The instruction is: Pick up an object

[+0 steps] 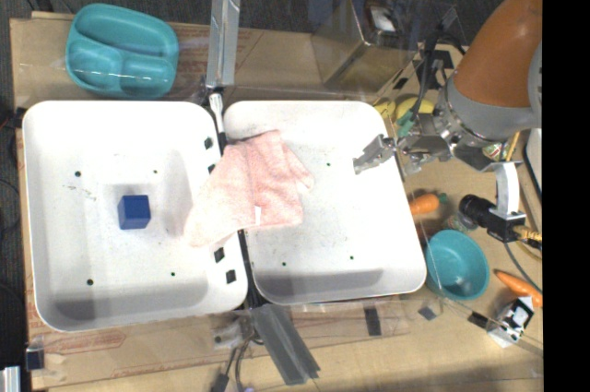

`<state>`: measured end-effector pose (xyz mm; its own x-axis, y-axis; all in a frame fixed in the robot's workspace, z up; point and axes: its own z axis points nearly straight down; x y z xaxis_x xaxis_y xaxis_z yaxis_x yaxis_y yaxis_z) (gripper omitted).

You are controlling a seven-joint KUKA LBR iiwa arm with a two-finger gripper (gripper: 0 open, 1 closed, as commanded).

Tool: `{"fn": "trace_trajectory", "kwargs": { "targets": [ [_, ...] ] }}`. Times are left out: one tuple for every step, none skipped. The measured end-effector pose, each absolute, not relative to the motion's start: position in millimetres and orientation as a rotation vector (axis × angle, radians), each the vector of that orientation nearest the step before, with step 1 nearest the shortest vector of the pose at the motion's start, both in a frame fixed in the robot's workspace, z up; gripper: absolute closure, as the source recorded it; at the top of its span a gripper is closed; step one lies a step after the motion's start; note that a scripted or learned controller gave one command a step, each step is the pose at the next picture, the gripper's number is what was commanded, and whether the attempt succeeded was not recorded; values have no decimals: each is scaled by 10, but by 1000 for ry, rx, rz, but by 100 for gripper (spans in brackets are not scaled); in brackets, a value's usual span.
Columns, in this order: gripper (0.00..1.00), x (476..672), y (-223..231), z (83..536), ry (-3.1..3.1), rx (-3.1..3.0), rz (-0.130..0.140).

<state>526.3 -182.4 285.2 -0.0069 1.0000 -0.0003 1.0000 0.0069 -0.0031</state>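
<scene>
Two candidate objects, camera view. Crumpled pink cloth (251,187) draped across rim between white bins (304,289), just left of gripper (371,154): soft, light, limp; likely bunches when pinched, best taken at raised fold. Small blue cube (135,211) further left, in far bin: rigid, light, flat sides suit pinch. Gripper over right bin's bare floor, fingers apparently spread, nothing between them. Teal bowl (458,263), orange carrot (422,204) below gripper, outside bin; nothing blocks path.

Wooden bench (111,346) bears two white bins (55,196) (369,224); teal tray (122,49); teal bowl (457,264); carrot (422,204).
</scene>
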Motion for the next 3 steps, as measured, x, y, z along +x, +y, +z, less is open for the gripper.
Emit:
{"fn": "trace_trajectory", "kwargs": {
  "targets": [
    [0, 5881, -1774, 1505, -2128, -2305, 6],
    [0, 6137, -1110, 936, -2320, -2113, 3],
    [0, 6138, -1112, 936, -2320, -2113, 3]
  ]
}}
